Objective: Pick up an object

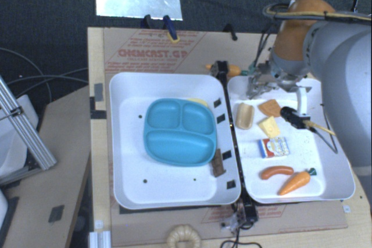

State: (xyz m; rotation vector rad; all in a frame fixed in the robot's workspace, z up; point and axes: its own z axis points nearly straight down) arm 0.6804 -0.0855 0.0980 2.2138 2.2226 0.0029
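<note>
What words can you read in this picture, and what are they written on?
"CHEMCAST GP": red print on the brown board behind the left bin. The letters are faint, so the last ones are uncertain.

Small box in the right bin: it has red and blue print, too small to read.

More red print on the board's front edge, too blurred to read.

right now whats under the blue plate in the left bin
A yellow edge peeks from under the blue plate at its far rim; the rest, and whatever else lies beneath, is covered.
</note>
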